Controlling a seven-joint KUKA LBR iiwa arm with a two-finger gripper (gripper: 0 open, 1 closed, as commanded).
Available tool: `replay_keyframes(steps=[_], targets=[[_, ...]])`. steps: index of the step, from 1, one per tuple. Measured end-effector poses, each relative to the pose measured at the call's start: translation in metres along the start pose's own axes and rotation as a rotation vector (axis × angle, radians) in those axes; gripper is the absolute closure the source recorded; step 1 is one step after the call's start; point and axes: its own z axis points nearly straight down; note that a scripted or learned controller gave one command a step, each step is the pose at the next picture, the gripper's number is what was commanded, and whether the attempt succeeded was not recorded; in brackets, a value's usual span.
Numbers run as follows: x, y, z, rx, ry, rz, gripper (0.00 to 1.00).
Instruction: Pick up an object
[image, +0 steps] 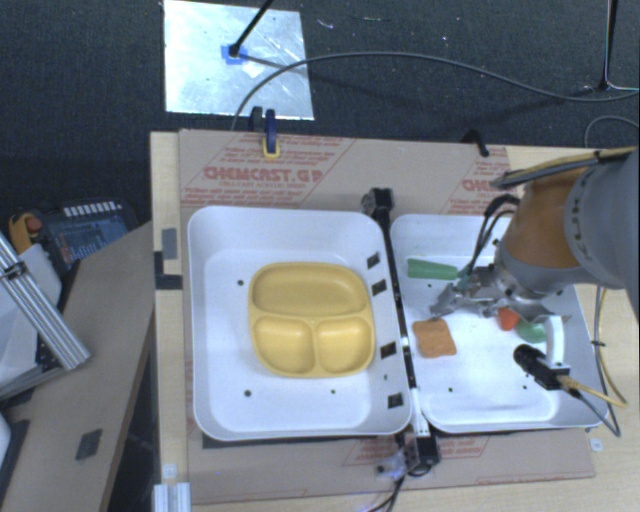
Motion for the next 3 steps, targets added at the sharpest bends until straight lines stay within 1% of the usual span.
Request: replay_keyframes(steps=[1, 2, 3], targets=[[0.000, 0.001, -0.011, -0.003, 0.000, 0.000, 1.00], [0.010, 0.004, -0.069, -0.003, -0.001, -0.006, 1.00], [0.018, 0.000, -0.123, -0.003, -0.001, -0.006, 1.00]])
